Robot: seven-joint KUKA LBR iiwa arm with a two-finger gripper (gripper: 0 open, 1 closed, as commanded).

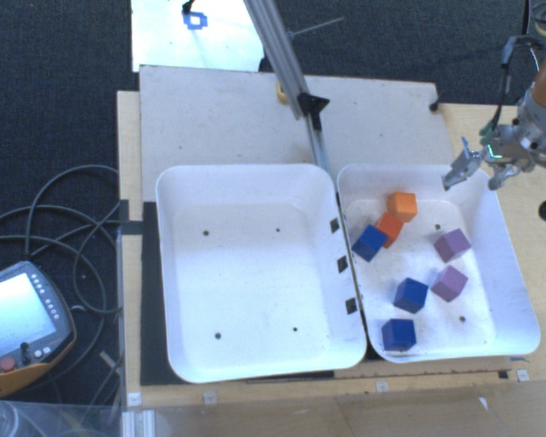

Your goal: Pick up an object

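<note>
Resting on a tan bench (255, 116), two white bins (255, 353) over dark carpet (55, 80).

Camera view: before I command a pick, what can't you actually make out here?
- Arm: cut off by the right edge above the gripper.
- Red-orange cube: partly covered by the orange cube and blue cube.
- Pendant: screen washed out, unreadable.
</note>
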